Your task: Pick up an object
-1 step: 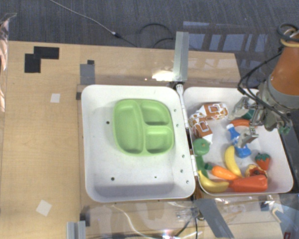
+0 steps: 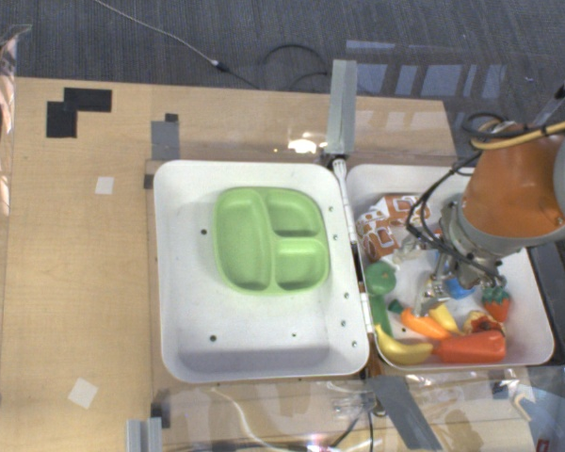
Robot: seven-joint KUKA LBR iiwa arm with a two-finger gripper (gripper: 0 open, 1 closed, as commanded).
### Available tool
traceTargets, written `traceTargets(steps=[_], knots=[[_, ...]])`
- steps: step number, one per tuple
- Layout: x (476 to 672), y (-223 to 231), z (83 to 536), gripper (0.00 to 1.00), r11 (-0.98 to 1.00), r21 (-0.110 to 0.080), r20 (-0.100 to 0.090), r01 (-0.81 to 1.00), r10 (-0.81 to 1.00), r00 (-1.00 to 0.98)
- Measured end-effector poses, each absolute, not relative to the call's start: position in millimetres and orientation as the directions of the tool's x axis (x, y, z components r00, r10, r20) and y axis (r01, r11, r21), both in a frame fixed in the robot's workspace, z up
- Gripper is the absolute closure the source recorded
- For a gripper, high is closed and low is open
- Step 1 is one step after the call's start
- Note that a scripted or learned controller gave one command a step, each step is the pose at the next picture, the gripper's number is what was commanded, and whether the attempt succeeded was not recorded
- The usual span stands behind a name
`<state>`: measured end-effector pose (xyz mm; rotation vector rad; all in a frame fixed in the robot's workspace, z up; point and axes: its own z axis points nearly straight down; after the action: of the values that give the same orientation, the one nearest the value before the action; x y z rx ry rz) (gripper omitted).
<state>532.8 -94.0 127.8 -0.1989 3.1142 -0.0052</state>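
We log toy food heaped at the lower right of the frame in the right bin (image 2: 542, 339): banana (image 2: 402, 348), carrot (image 2: 422, 325), red pepper (image 2: 471, 347). The gripper (image 2: 442, 295) hangs just above them; we cannot tell its grip. The green tray (image 2: 268, 239) sits mid-frame in the left bin (image 2: 184, 281).

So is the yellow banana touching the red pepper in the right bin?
Touching. The camera view shows the banana's right end butting against the left end of the red pepper at the right bin's front wall, with no gap between them.
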Motion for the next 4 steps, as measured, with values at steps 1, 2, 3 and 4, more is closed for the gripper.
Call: traceTargets(steps=[1,2,3,4], knots=[[530.0,-92,115,0.00,0.997,-0.010,-0.059,-0.081,-0.082,-0.995],[504.8,-108,91,0.00,0.996,-0.001,-0.023,0.085,0.085,-0.996],[506.7,-106,103,1.00,0.997,-0.001,-0.025,0.077,0.077,-0.997],[490.9,-110,274,1.00,0.996,-0.006,-0.021,-0.092,-0.092,-0.996]])
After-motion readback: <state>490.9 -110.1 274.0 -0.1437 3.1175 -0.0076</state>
